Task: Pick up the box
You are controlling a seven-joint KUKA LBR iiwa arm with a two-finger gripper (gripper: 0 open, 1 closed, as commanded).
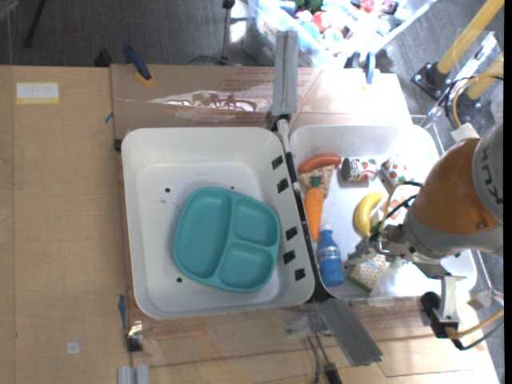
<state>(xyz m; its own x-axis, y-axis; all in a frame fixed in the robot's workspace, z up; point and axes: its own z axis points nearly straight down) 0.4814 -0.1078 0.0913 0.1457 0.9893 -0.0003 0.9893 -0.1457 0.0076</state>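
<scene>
left bin (152, 286): just the teal divided plate (226, 239) sitting in it, nothing I need over there.
right bin (360, 134): all the clutter is here. Going across: a carrot (314, 210) and a blue bottle (330, 258) along the divider, a hot dog (318, 164) up top, a small can (359, 170), then a banana (366, 213).
box (367, 274): small patterned carton lying near the front wall of the right bin, just right of the bottle and below the banana, partly under my wrist.
how it'll handle: my guess is light, thin cardboard, so stiff enough across the flat faces but it'd crush if squeezed hard. Probably a bit slick too. I'd grab across the two long sides, mid-length.
pincer (376, 245): right above the box, but honestly I can't tell how wide it's spread or whether it's got anything.
worry: bottle is crowding the left side.
</scene>
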